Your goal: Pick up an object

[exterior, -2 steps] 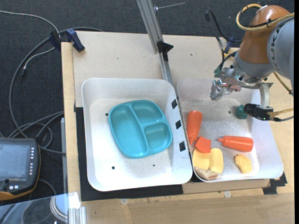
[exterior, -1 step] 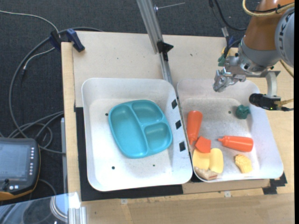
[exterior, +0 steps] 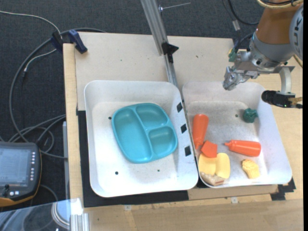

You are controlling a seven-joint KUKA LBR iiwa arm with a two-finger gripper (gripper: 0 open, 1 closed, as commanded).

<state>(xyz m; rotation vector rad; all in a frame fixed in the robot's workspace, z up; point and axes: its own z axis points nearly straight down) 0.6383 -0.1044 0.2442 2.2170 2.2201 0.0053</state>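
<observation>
Gripper (exterior: 233, 81) above far rim of right bin (exterior: 279, 143); finger state cannot be told, nothing visibly held. Orange bottle (exterior: 244, 147) lies in right bin, long axis across bin, tip pointing left. Carrot (exterior: 199, 128) upright beside divider. Teal divided plate (exterior: 143, 131) in left bin (exterior: 96, 143).

Arm bends down from right; pincer (exterior: 231, 81) seemingly hanging free.
</observation>
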